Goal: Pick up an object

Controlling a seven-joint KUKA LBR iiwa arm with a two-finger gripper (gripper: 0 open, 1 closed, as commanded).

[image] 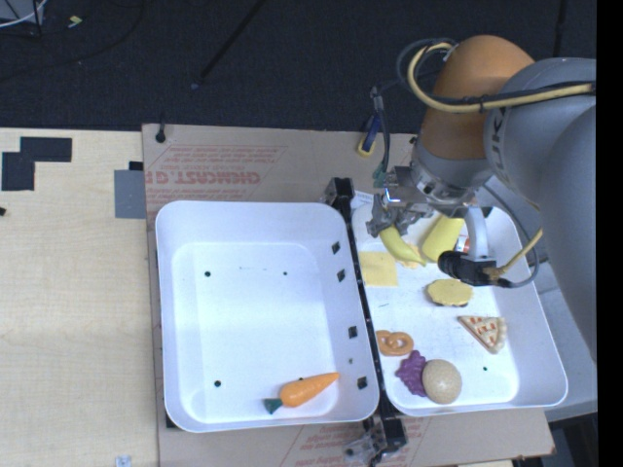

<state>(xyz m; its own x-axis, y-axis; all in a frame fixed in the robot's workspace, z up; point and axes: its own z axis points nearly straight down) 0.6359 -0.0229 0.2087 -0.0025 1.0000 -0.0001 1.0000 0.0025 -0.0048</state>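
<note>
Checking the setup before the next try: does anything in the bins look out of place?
One thing stands out: the toy carrot lies alone in the left bin, at its near edge, while all the other toy food sits in the right bin. Nothing looks spilled or damaged.

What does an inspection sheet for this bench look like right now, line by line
Surface: two white bins, left bin, right bin, on cardboard.
Job's things: carrot in left bin; banana, cheese, pretzel, pizza slice, grapes, egg in right bin.
Clutter: nothing seen.
Gripper: gripper low over the banana.
Cables: yellow hose on arm; black leads on dark floor.
Surroundings: wooden bench, black floor behind.
</note>
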